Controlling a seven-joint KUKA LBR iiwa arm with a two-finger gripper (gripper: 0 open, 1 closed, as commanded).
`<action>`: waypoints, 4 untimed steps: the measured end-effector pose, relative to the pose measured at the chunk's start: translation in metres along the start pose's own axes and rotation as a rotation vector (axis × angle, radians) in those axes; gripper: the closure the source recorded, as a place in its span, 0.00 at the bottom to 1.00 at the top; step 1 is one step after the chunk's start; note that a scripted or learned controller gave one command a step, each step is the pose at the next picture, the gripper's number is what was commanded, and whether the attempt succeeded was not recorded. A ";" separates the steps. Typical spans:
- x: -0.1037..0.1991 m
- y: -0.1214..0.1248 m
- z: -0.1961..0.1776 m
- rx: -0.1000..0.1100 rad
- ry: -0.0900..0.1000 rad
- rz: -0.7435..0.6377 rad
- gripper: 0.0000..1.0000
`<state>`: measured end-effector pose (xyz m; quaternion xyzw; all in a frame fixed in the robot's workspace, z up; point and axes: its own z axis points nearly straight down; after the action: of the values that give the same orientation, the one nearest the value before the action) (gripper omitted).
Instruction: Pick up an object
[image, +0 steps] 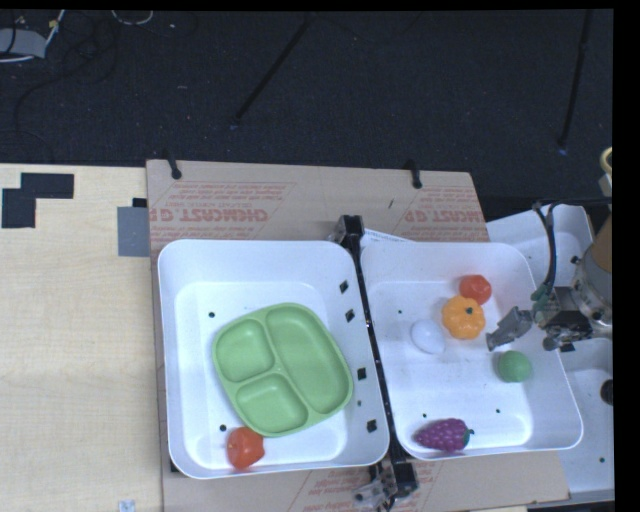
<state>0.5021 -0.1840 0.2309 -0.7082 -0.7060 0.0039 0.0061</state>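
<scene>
The right bin (545, 420) holds a red toy fruit (475, 289), an orange pumpkin-like toy (463, 317), a white ball (428, 336), a green ball (514, 366) and a bunch of purple grapes (442, 434). My gripper (535, 334) hovers at the right bin's right side, just above and to the right of the green ball. It is open, and nothing sits between its fingers. One finger (508, 328) points toward the orange toy.
The left bin (190, 300) holds a green divided plate (282, 368) and a red toy (245, 447) at its front edge. A black divider (365, 340) runs between the bins. Cardboard lies under both bins, with bare bench to the left.
</scene>
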 end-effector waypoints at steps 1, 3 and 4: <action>0.000 0.002 -0.006 -0.011 -0.002 -0.003 0.00; -0.005 -0.005 0.118 -0.008 0.000 -0.003 0.00; -0.004 -0.005 0.145 -0.011 -0.002 -0.002 0.00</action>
<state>0.4951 -0.1872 0.0865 -0.7074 -0.7068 0.0006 0.0017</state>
